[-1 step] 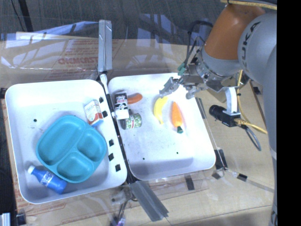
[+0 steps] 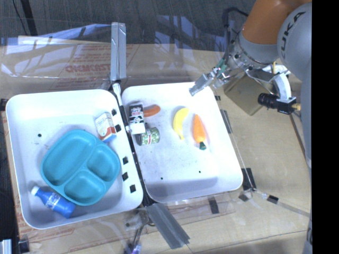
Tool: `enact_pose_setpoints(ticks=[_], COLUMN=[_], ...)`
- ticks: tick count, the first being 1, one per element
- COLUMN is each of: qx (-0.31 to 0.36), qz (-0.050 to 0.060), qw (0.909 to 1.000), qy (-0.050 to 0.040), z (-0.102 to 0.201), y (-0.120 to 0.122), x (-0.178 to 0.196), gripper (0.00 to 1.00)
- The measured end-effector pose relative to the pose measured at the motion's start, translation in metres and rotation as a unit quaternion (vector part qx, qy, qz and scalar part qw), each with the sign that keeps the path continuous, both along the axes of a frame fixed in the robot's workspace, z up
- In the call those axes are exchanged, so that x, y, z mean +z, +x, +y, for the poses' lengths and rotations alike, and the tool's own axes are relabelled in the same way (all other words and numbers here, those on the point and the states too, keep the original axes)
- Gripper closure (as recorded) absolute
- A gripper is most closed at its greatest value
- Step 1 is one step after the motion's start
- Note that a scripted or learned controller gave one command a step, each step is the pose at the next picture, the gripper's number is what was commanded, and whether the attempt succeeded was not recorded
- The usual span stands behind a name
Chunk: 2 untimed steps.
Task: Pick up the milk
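Observation:
The milk (image 2: 136, 117) is a small carton with black and white patches. It lies against the left wall of the right bin (image 2: 228, 181), near its back. My gripper (image 2: 200, 84) hangs over the back right corner of that bin, well to the right of the milk and above it. Nothing shows in the gripper.
Beside the milk lie a reddish sausage (image 2: 151, 110) and a green can (image 2: 150, 136). A banana (image 2: 180, 121) and a carrot (image 2: 199, 131) lie mid-bin. The left bin (image 2: 21, 110) holds a blue divided tray (image 2: 79, 166), a blue bottle (image 2: 53, 201) and a small white-and-red carton (image 2: 104, 125).

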<state>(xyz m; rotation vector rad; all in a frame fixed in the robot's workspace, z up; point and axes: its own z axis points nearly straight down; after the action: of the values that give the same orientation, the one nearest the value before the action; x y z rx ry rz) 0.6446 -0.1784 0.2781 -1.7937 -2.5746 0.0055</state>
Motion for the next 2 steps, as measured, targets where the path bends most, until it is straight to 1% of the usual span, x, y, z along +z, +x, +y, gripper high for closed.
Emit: enact_pose_setpoints(ticks=[1, 2], qx=[0.032, 0.054], qz=[0.003, 0.001], qw=[0.9995, 0.9985], qy=[0.0010, 0.0004], z=[0.070, 0.147], y=[-0.013, -0.007], x=[-0.125, -0.090], gripper=[0.00, 0.00])
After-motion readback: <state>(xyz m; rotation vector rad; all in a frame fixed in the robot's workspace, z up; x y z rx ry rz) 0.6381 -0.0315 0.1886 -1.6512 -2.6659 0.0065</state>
